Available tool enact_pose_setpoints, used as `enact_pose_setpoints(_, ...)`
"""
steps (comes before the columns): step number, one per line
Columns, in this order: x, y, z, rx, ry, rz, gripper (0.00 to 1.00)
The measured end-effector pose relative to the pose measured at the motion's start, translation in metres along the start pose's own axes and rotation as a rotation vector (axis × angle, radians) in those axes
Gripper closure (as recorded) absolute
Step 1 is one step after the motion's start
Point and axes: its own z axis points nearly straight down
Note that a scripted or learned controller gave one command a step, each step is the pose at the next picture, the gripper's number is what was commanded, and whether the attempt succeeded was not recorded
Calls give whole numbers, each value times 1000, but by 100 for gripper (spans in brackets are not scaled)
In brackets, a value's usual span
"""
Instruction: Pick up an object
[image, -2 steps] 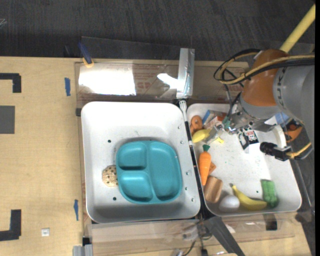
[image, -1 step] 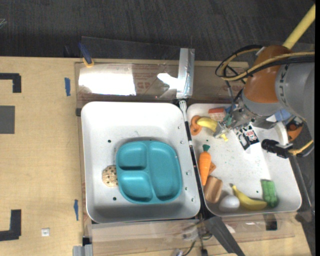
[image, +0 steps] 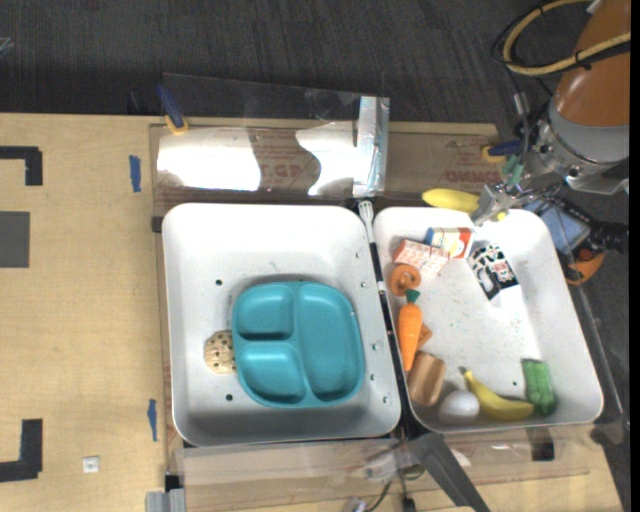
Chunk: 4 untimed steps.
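Both bins (image: 190, 240): smooth white plastic, slight sheen. Teal divided tray (image: 297, 342): glossy plastic. Desk (image: 80, 300): matt tan board, wood-like. Clear sheet (image: 270, 150) at desk far edge: glossy, strong glare. Banana (image: 497, 401), carrot (image: 410, 338): smooth, plastic look. Cookie (image: 219, 351): rough, speckled. Arm shell (image: 590, 110): smooth grey and orange.

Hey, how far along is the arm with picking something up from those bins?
Nothing looks picked up yet. The pincer sits at the right bin's far rim, beside a yellow object lying on that rim. The carrot, banana and black-and-white carton lie in the bin. The whole grasp and lift remain.
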Motion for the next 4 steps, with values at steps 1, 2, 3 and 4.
enact_pose_setpoints(1,1,-1,5,9,4,0,0)
enact_pose_setpoints(2,-23,-43,136,18,10,-63,0)
enact_pose_setpoints(3,14,-49,170,-2,-3,-567,0)
enact_pose_setpoints(4,-3,4,197,6,5,-269,0)
